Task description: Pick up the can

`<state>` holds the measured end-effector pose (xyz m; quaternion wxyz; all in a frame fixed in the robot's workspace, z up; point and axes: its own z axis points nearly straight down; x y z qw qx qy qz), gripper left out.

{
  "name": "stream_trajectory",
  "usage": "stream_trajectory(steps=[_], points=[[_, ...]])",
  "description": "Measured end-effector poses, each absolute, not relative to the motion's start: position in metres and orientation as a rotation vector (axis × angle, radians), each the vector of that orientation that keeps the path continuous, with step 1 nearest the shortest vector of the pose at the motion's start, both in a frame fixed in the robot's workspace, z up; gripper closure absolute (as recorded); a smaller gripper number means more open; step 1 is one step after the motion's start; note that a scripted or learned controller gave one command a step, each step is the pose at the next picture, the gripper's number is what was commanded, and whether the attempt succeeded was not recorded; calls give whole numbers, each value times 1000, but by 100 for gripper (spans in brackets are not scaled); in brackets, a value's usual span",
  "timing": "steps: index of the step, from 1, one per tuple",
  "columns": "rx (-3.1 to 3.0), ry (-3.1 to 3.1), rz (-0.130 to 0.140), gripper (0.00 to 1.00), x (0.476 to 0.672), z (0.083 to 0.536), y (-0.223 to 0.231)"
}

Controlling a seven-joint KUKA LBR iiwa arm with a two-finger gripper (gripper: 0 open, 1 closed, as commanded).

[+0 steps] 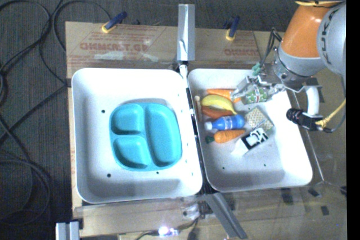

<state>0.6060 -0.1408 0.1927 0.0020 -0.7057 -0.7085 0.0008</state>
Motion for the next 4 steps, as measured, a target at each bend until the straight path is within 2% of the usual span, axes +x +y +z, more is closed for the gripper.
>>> stream_trajectory(steps=[1,2,3,4], points=[[-2336,-2113,-9,0,652,118,-194],[-2340,-2098,-30,0,679,104,-205],[-2322,-2100,-4,100,674,98,-201],[-2411,-2013,4,100,669,172,-152]])
